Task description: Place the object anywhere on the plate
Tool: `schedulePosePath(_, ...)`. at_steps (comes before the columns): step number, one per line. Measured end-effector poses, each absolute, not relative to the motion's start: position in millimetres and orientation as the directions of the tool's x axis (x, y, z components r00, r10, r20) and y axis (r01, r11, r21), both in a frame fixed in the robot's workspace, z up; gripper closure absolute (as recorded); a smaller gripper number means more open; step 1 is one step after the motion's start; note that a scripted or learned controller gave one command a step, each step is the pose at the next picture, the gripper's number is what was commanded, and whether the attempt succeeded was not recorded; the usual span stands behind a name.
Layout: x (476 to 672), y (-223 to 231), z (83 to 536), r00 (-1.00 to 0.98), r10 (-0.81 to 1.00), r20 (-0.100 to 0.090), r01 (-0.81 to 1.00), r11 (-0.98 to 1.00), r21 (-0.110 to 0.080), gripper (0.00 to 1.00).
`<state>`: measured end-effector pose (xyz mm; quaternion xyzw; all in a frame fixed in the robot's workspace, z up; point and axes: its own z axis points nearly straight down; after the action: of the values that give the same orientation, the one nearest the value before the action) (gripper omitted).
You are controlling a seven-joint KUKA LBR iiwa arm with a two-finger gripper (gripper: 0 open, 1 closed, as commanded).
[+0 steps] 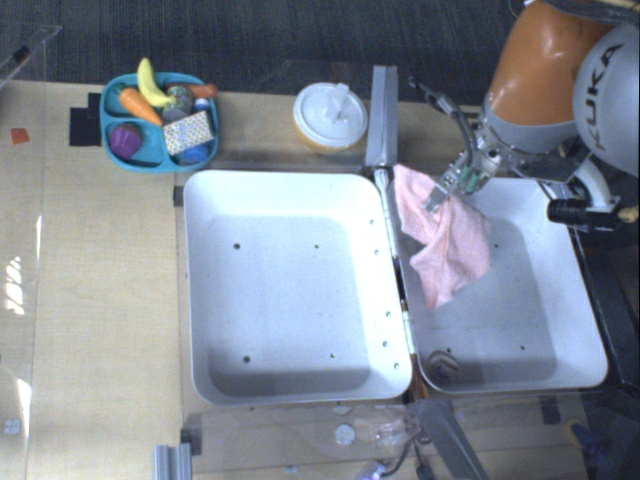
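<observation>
A pink cloth (448, 246) hangs crumpled over the left part of the right bin (560, 348), its upper corner reaching the bin's left rim. My gripper (441, 198) comes in from the upper right and is shut on the cloth's upper edge, so the fabric droops below the fingers. The blue divided plate (146, 154) sits on the bench at the far upper left, beyond the left bin (290, 288), and holds toy food, including a banana (150, 84) and a carrot (139, 105).
A white round lidded container (330, 115) stands on the bench behind the left bin. A grey upright post (381, 118) rises between the bins at the back. A small ring-shaped item (444, 366) lies at the right bin's near left corner.
</observation>
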<state>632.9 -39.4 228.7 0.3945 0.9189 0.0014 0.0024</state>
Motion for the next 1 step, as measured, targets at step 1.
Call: schedulePosePath(1, 631.7, 22.1, 230.4, -0.918, 0.397, -0.004, 0.397, 0.918, 0.003, 1.00)
